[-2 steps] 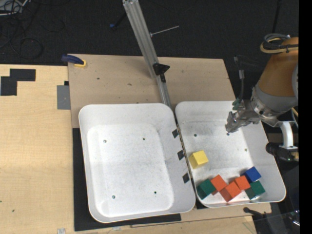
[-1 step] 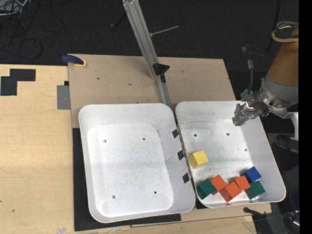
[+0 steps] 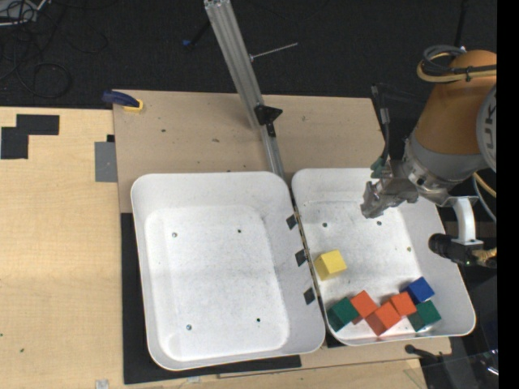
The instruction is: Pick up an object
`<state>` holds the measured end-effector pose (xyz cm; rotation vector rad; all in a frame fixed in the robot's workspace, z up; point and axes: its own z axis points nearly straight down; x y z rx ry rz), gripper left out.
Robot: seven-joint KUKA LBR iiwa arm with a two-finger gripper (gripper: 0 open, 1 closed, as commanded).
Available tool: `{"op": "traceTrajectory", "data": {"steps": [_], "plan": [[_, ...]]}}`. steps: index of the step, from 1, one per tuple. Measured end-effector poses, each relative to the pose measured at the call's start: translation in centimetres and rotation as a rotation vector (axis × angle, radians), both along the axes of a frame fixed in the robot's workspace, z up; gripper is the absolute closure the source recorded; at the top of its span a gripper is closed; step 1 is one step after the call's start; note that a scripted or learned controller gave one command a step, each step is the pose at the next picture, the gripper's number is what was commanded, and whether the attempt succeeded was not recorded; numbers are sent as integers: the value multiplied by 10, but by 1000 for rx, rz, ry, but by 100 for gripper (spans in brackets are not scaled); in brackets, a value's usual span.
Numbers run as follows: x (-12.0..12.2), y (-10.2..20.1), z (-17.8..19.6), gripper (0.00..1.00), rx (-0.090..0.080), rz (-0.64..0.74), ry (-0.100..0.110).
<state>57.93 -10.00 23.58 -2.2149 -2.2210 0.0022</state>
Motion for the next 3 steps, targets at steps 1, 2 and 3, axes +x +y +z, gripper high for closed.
{"op": "traceTrajectory", "data": {"steps": [1, 2, 3], "plan": [[-4, 46, -6, 100, 0, 0, 0], [-8, 95, -10, 100, 0, 1, 1], [-28, 147, 0, 100, 0, 1, 2]]}}
